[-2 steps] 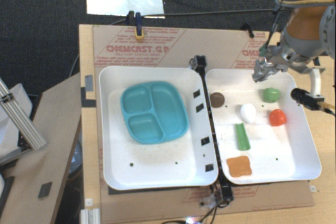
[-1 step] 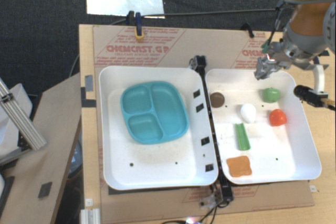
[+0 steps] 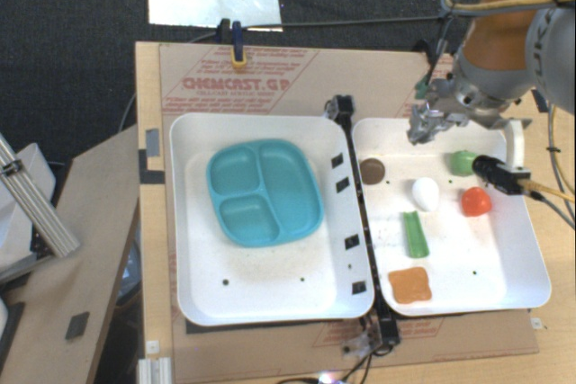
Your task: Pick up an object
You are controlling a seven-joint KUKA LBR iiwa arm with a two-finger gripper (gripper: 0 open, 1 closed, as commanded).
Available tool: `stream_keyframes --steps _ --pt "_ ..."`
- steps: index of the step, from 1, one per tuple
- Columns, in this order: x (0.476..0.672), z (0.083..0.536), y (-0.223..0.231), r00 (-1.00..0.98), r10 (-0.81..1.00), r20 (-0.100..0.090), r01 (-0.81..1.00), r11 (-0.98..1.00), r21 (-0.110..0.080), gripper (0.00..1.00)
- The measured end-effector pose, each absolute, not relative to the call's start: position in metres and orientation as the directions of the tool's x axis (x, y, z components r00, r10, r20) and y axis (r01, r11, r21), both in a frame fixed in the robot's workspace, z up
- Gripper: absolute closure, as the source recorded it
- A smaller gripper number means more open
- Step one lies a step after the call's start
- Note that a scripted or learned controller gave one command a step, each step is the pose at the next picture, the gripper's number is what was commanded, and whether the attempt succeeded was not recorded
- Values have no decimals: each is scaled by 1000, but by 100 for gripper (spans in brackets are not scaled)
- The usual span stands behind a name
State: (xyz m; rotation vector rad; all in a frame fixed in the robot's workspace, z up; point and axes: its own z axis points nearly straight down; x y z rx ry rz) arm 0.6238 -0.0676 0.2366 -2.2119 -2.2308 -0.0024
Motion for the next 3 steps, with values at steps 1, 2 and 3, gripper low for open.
stream_keyframes --steps 1,2,3 --pt "608 227 -12 -6 1000 0 1000 6 0 100" --pt "593 217 34 -8 1000 1 1000 8 -2 100" --pt "565 215 82 -7 1000 1 1000 7 -2 100"
